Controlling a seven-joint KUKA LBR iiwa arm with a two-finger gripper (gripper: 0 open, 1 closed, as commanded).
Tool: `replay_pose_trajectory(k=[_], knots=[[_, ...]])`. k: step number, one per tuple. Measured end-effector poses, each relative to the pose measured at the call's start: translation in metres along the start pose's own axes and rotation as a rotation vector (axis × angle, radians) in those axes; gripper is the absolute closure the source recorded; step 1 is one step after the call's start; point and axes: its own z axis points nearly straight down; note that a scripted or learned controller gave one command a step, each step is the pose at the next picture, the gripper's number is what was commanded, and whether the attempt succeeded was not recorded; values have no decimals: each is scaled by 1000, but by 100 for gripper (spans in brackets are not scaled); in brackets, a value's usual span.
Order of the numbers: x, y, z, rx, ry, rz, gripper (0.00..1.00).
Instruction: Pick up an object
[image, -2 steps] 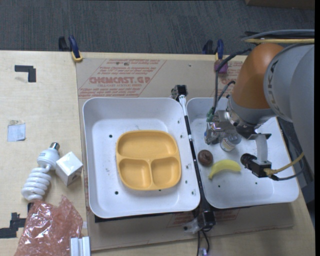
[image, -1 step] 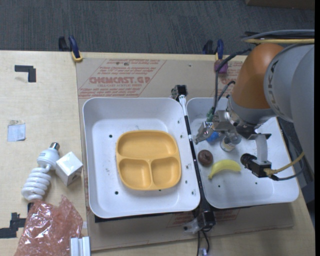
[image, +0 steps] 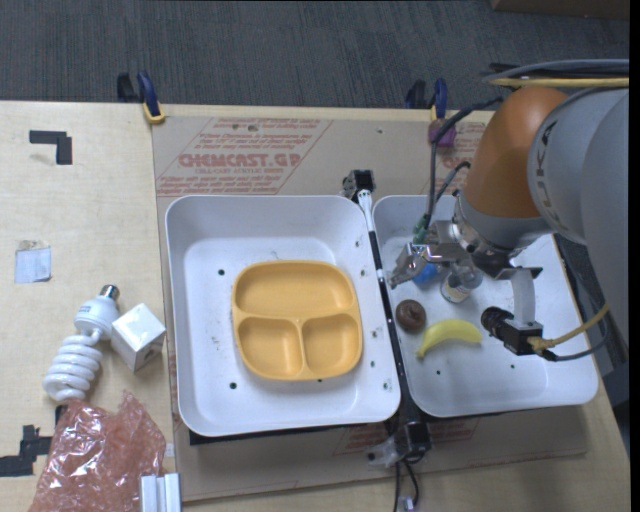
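The pale wooden table (image: 80, 220) carries two shallow white plastic bins. The big grey arm with its orange band (image: 560, 150) reaches into the right bin (image: 500, 385), its pincer (image: 440, 262) low over the bin's upper left part; how wide it stands, I cannot tell. In the left bin (image: 200, 390) lies a yellow three-compartment tray (image: 297, 320). On the right bin floor: a yellow banana (image: 449, 336), and just left of it a small brown round object (image: 410, 315).

Camera: fixed above the bench (image: 80, 210), looking down at a slant
Range: moderate, seemingly; both bins fit in frame
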Motion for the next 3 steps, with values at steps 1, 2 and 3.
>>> replay_pose_trajectory(k=[1,2,3], knots=[[-83,-50,100,0,1,2,0],[-84,-50,90,0,0,2,100],[-10,-79,0,0,1,1,100]])
